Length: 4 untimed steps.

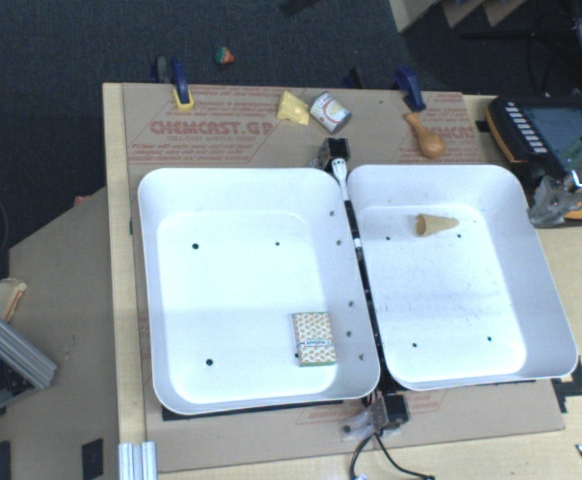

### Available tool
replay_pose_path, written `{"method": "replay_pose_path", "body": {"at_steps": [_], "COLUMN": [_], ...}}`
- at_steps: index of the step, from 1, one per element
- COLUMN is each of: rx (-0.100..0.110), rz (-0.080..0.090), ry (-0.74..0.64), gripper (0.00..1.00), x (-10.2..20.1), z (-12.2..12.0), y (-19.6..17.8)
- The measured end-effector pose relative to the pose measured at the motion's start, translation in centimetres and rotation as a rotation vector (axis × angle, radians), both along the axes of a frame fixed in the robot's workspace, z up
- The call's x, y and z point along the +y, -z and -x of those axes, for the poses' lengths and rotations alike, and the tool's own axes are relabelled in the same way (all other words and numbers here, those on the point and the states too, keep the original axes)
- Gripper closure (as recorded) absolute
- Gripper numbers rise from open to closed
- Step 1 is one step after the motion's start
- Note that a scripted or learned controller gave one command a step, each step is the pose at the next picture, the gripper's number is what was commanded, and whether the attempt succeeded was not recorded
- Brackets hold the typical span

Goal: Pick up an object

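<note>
You had nothing lifted at that point: the small patterned box (314,339) lay flat in the left bin (171,208), the cone-shaped piece (433,225) in the right bin (511,298) (the whole pick remained, I judged).

Small patterned card box (314,339) lying flat in the left bin (171,208), sitting near its front right corner, long side running front to back, tan cone-shaped piece (433,225) lying on its side in the right bin (511,268), resting toward the back, tip pointing left
</note>
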State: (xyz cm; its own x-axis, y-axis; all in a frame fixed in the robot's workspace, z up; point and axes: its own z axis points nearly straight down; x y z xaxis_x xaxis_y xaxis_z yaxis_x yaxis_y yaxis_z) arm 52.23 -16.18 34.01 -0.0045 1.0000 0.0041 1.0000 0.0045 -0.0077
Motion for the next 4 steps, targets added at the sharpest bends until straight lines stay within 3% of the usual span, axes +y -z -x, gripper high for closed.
{"method": "replay_pose_path", "body": {"at_steps": [1, 2, 3, 4], "rx": [-0.013, -0.030, 0.001, 0.003], "rz": [0.010, 0.014, 0.001, 0.000], "ry": [0.011, 0.004, 0.001, 0.002], "gripper": [1.00, 1.00, 1.00, 1.00], "x": [-6.6, -6.3, -3.5, -1.1], "z": [2.5, 4.4, 0.1, -0.6], "y": [-3.4, -20.6, -7.7, 4.2]}}
